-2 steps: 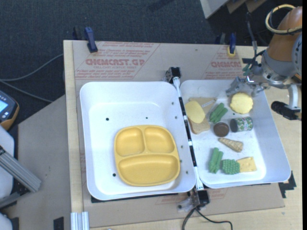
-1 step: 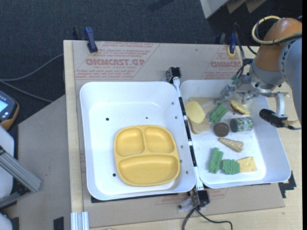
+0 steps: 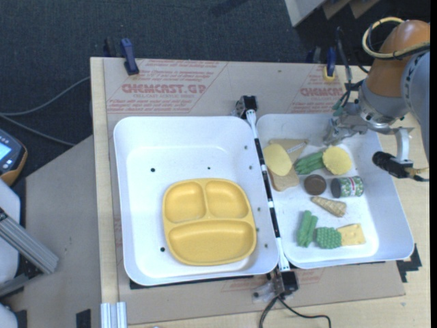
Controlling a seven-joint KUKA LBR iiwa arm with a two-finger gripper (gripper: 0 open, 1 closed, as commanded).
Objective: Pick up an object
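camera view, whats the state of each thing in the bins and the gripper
yellow divided plate: upright, flat in the left bin, nothing in its compartments
small can: lying on its side in the right bin
cheese wedge: lying flat, touching the green textured piece
cone: lying on its side
gripper: low over the right bin's far end, holding nothing visible

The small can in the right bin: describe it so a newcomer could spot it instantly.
Look in the right white bin, along its right side below the gripper. The small can lies on its side beside a brown disc; it alone has a green-and-white label.
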